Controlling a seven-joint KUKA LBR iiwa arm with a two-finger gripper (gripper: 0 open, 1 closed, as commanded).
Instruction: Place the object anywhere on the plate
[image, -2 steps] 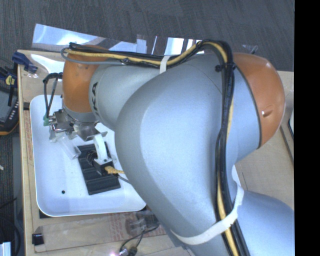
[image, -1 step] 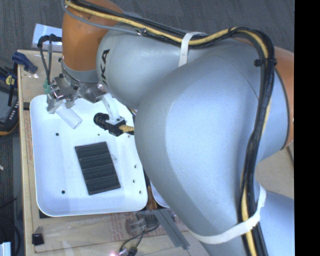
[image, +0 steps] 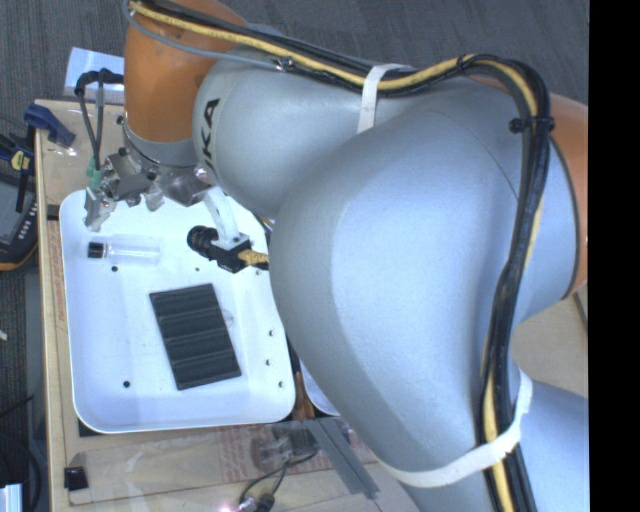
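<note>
A small clear tube with a black cap (image: 124, 250) lies on its side in the left white bin (image: 110, 390), near its far left corner. Nearer the front of the same bin, a dark grey ribbed rectangular plate (image: 196, 336) lies flat, apart from the tube. My gripper (image: 124, 204) hangs just beyond the tube, over the bin's far edge. It is open, with nothing between its fingers (image: 96, 210). The tube is not touched.
My large grey arm (image: 400, 250) covers the right bin and most of the right side of the view. Blue clamps (image: 45, 122) and cables sit beyond the bin's left edge. The wooden bench front (image: 170, 460) carries a bracket and wiring.
</note>
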